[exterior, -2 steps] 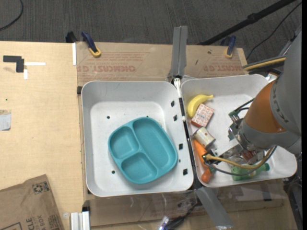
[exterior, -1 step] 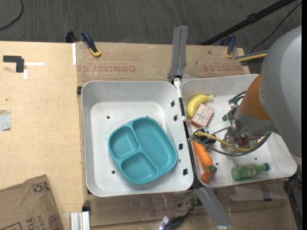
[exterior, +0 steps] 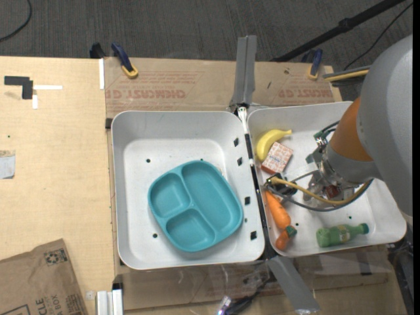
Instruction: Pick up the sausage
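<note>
Grey arm's gripper [exterior: 326, 188] hangs low in the right bin [exterior: 387, 225] near the carrot [exterior: 278, 214], grip unreadable, no sausage seen lifted yet.

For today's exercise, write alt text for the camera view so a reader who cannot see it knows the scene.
A grey robot arm with an orange band reaches down into the right white bin, among a banana, a carrot, a green bottle and a small red-and-white box. The left white bin holds a teal divided plate.
</note>
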### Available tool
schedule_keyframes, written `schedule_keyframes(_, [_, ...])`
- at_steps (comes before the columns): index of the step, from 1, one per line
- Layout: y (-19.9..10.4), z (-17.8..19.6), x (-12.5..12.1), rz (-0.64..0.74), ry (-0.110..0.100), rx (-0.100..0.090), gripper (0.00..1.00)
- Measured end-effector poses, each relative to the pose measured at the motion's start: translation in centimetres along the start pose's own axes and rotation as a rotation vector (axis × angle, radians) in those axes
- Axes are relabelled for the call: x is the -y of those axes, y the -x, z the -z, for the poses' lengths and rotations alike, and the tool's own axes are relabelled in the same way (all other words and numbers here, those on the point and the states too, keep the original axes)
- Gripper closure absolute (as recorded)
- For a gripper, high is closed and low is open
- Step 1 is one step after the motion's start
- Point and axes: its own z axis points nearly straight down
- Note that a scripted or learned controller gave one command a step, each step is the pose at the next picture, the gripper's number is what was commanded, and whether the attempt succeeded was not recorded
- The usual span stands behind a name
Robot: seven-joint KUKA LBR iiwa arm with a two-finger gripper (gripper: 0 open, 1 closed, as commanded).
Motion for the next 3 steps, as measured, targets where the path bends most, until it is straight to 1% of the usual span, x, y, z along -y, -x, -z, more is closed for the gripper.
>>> schedule_keyframes(1, [1.9, -0.6, 0.2, -0.012, 0.009, -0.019, 1.0])
schedule_keyframes(2, [1.8, 0.1, 0.2, -0.01, 0.007, -0.016, 1.0])
schedule_keyframes(3, [3.1, -0.4, -5.3, 0.26, -0.006, -0.017, 1.0])
